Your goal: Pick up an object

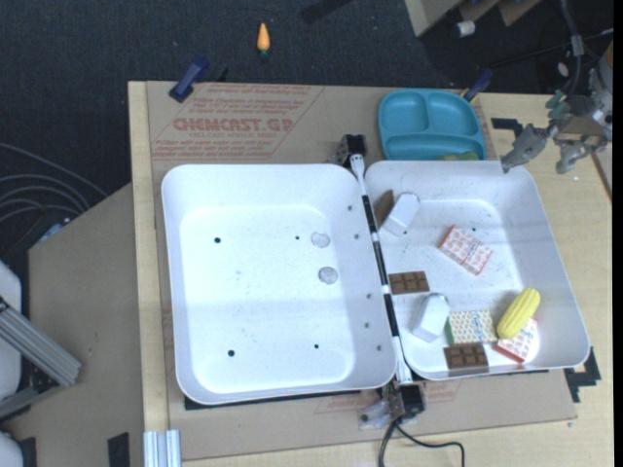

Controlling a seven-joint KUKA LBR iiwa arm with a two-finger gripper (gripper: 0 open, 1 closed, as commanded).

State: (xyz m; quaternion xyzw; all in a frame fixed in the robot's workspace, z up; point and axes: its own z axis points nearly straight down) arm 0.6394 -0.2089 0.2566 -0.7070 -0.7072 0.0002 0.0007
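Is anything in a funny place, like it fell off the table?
Yes. A small orange carrot-shaped toy lies on the dark floor beyond the bench, away from both bins. A blue clip-like thing hangs over the bench's back edge. The other small things all sit in the right white bin.

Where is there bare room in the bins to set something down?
The left bin is open apart from two small discs. In the right bin, the centre is free; the front corner around the corn is crowded.
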